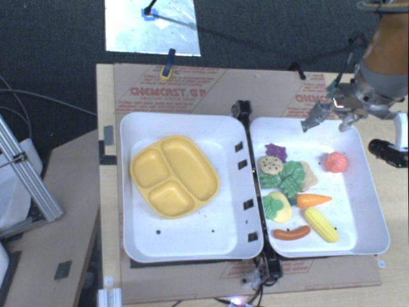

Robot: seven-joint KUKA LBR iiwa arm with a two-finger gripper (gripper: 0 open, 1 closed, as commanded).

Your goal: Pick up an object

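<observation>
The tool (331, 119) hangs above the far edge of the right bin (370, 190), its two fingers (313, 119) spread apart and nothing between them; it is released, clear of every item below. The right bin holds the toy food: a purple piece (276, 151) near the far left, a cookie (271, 165) just beside it, a green leafy piece (291, 176) in the middle touching a tan slice (310, 176), and a pink, roundish item (335, 162), perhaps a fruit, toward the right and nearest the tool; nearer the camera lie a carrot (313, 200), a yellow-green piece (278, 206), a corn cob (321, 225) and a sausage (291, 233). The left bin (137, 235) holds a yellow divided tray (174, 176), lying flat and turned at a slant; the two bins sit side by side on a cardboard sheet (211, 88) on the tabletop (70, 190); a blue and yellow clip (168, 64) rests at the sheet's far edge.
</observation>
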